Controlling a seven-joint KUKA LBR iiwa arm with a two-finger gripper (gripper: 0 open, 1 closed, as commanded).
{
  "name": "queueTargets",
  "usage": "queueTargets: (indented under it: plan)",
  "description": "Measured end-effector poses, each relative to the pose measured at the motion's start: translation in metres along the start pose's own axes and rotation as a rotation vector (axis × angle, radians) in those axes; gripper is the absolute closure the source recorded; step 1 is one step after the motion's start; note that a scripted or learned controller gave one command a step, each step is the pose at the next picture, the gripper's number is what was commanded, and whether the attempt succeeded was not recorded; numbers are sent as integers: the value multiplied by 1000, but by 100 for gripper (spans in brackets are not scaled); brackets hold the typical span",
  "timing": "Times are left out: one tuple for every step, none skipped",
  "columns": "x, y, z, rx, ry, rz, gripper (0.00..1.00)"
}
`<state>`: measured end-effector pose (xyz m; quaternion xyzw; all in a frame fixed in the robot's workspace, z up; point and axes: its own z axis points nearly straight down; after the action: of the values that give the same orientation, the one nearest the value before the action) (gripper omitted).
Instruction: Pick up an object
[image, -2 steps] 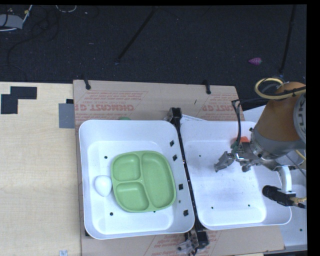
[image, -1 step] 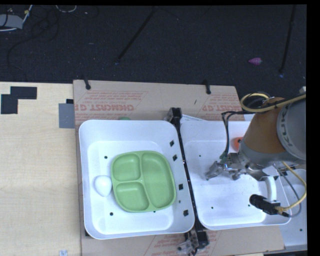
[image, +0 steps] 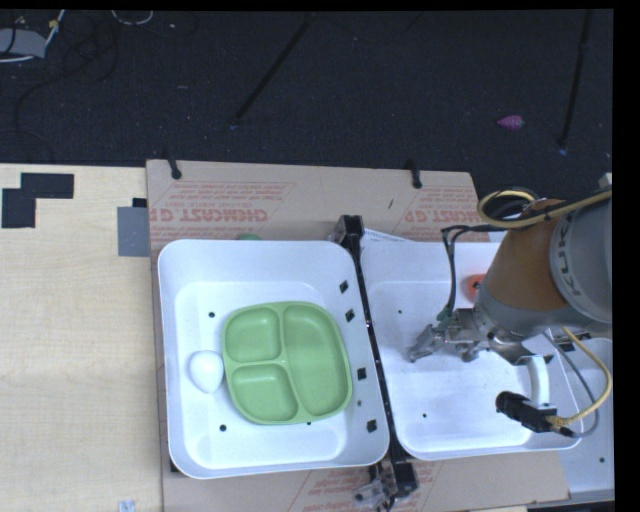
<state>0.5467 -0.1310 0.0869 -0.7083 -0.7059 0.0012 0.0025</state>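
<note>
A green divided plate (image: 286, 361) lies in the left bin (image: 190, 270). A small white egg-shaped object (image: 207, 371) rests against the plate's left edge. My gripper (image: 424, 347) is low over the floor of the right bin (image: 420, 290), left of its middle, pointing left. I see nothing between its tips. A small orange object (image: 472, 285) peeks out at the back of the right bin, partly hidden by the orange band of the arm (image: 525, 270).
A black divider (image: 365, 340) runs between the two bins. A black fitting (image: 524, 409) with a yellow cable (image: 596, 392) hangs from the arm over the right bin's front right. Cardboard (image: 300, 205) lies under both bins.
</note>
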Motion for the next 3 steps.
queueTargets:
  plan:
    - [-1,0,-11,-1,0,5,100]
    - [3,1,-73,-8,-2,-4,100]
    - [1,5,-137,-10,-3,-4,100]
